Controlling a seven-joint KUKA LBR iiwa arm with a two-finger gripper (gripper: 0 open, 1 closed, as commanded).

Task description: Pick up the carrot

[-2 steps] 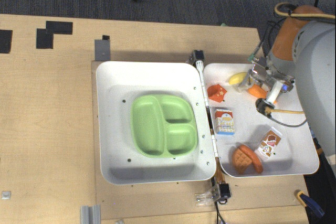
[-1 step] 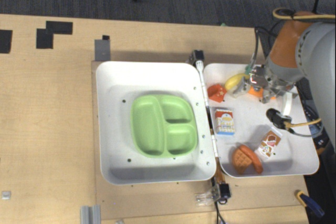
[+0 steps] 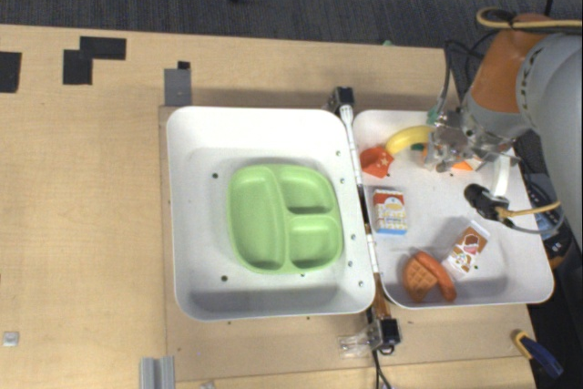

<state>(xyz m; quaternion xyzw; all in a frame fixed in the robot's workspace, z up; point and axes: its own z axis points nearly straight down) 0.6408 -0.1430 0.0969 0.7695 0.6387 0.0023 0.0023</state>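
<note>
The carrot point(image 3: 463, 166) shows as a small orange piece on the floor of the right bin point(image 3: 537, 287), near its far right corner, mostly hidden under the gripper. My gripper point(image 3: 446, 158) is low over the far part of that bin, directly on the carrot's left side and touching or nearly touching it. A yellow banana point(image 3: 406, 139) lies just left of the gripper.
The right bin also holds a red-orange toy food point(image 3: 376, 161), a small carton point(image 3: 390, 211), a waffle-like brown piece point(image 3: 425, 276) and a small packet point(image 3: 467, 250). A green divided plate point(image 3: 284, 216) lies in the left bin point(image 3: 196, 196). A black cable point(image 3: 483, 200) hangs by the wrist.
</note>
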